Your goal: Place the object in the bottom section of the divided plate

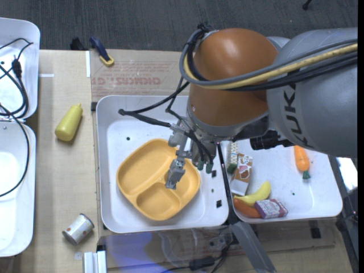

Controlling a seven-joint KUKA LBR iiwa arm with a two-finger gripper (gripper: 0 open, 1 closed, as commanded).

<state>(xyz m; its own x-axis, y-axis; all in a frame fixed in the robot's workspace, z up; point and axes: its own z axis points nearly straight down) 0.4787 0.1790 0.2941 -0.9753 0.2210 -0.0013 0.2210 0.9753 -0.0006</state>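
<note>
A yellow divided plate (pixel 147 169) lies in the left bin (pixel 114 209), tilted so that one small section (pixel 154 202) faces the front edge. My gripper (pixel 174 175) hangs low over the plate's right side, near the ridge between its sections. The big orange wrist and grey arm cover the bin's back right corner. Any object at the gripper's tip is too small and dark to make out.
The right bin (pixel 324 201) holds a snack carton (pixel 242 168), a banana (pixel 257 193), a purple box (pixel 271 209) and a carrot (pixel 301 158). On the bench to the left lie a yellow bottle (pixel 69 123) and a small can (pixel 78 228).
</note>
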